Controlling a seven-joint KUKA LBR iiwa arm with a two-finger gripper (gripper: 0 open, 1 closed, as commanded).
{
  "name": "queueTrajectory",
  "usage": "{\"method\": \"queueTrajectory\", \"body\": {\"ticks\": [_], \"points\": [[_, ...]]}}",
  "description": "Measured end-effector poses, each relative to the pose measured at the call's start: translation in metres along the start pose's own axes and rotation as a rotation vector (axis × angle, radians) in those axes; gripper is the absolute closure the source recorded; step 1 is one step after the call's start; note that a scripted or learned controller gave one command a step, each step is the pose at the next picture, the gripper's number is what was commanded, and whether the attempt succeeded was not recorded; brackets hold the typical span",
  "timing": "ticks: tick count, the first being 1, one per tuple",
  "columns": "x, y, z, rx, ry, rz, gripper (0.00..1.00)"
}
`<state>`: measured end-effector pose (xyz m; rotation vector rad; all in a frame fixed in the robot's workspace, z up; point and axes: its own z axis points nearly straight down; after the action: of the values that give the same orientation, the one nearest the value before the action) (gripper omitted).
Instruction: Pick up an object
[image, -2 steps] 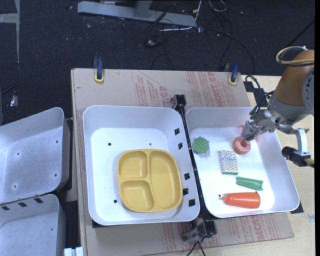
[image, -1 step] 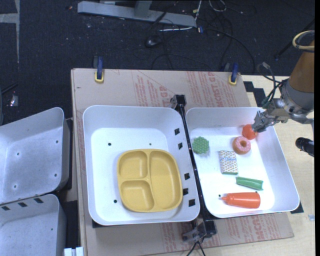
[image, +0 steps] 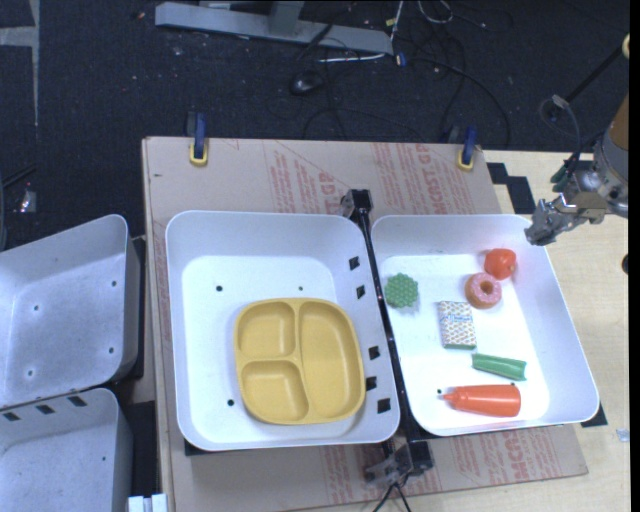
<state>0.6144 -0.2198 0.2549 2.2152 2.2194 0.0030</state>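
1. Nearest the lens, low in the right bin (image: 570, 345): an orange carrot-shaped toy (image: 485, 400) lying on its side, pale tip pointing left.
2. Just above it, a green block (image: 499, 366), slightly tilted, close to the carrot-shaped toy but apart from it.
3. Mid-bin, a small packet (image: 457, 324) with a blue-and-white pattern; print on it too small to read.
4. Upper right of the packet, a pink ring-shaped toy (image: 484, 291), and touching its upper edge a red round toy (image: 500, 263).
5. Left side of the same bin, a green knobbly ball (image: 402, 290), well apart from the rest.
6. In the left bin (image: 200, 300), a yellow three-compartment tray (image: 299, 360) sitting flat.
7. On the desk (image: 290, 170), red printed lettering across the board, upside down and partly covered by both bins; not legible as words.
8. At the far edge, two yellow-and-blue clamps (image: 199, 140), one at each corner.
9. At the right edge, the end effector (image: 545, 228) poised over the upper right rim of the right bin, arm mostly cut off by the frame; fingers small and dark, so cannot tell whether clenched or released. Nothing visible between them.
10. At the left, further white bins (image: 60, 300), cropped by the frame.
11. Beyond the desk, dark floor with cables (image: 330, 70) and a grey bar, details murky.
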Motion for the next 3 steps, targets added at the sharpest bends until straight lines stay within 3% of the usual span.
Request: {"method": "queueTrajectory", "body": {"ticks": [1,3], "points": [[0.0,0.001,-0.033,0.001,0.001,-0.001,1.0],[0.112,-0.002,-0.031,0.006,0.003,-0.005,1.0]]}}
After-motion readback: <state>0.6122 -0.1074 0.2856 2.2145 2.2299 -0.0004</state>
